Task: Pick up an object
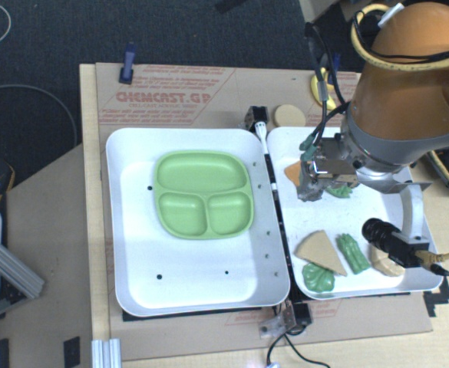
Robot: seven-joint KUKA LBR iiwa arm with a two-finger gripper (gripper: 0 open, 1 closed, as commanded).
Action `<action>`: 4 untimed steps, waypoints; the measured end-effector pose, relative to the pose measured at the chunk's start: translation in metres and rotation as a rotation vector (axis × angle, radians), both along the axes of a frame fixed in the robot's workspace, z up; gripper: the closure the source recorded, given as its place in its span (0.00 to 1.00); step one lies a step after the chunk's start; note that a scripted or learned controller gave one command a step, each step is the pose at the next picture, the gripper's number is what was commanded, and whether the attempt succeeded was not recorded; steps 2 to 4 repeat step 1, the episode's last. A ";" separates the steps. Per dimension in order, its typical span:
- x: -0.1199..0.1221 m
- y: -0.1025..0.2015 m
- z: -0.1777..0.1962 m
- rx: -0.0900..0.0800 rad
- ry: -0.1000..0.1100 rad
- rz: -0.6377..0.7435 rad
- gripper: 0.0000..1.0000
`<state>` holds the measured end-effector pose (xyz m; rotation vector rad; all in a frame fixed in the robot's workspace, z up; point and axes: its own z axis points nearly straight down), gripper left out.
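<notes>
Tool: your tool [310, 190] sits over the far left part of the right bin [324, 222]; you cannot tell whether it is released or clenched
Beside the tool: an orange piece [292, 172] lies just left of it, and a small green piece [339, 191] just right, partly hidden by the wrist
Other things to pick: nearer you in the same bin, a tan wedge [321, 251] lies just beside a green stick [354, 254]; a green leafy lump [318, 278] lies at the near rim
Left bin: the left bin [132, 228] holds a green divided plate [203, 194], lying flat towards the far side
Counter: both bins rest side by side on your counter [170, 94]
</notes>
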<state>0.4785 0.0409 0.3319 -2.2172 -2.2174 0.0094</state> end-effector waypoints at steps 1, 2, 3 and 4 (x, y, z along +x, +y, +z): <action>0.000 0.035 -0.033 0.001 -0.001 0.004 1.00; 0.000 0.035 -0.033 0.001 -0.001 0.004 1.00; 0.000 0.035 -0.033 0.001 -0.001 0.004 1.00; 0.000 0.035 -0.033 0.001 -0.001 0.004 1.00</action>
